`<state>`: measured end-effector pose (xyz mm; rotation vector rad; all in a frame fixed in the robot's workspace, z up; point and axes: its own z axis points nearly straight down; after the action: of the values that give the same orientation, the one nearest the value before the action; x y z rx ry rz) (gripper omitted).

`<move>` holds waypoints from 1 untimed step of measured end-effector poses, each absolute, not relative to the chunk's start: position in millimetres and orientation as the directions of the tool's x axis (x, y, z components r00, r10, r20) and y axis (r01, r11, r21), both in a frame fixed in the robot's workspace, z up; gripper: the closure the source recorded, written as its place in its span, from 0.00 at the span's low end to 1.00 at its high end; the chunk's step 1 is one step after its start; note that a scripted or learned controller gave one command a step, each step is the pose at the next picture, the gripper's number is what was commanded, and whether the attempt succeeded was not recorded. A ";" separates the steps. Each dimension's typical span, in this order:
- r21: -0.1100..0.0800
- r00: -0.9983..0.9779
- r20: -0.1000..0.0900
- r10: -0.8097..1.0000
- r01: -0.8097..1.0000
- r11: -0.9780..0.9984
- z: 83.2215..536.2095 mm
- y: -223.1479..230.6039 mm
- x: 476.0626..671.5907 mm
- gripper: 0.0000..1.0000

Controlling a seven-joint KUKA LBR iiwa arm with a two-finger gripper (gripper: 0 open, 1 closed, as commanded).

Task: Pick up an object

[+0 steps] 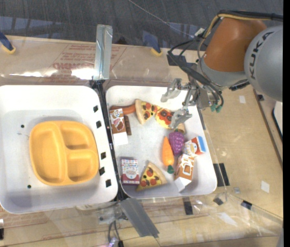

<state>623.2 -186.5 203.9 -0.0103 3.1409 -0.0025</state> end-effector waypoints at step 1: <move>-0.001 -0.994 -0.003 -0.112 -0.112 0.994 92.5 -205.8 555.4 0.00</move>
<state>555.4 -205.8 92.5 -0.1755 3.1341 -0.0007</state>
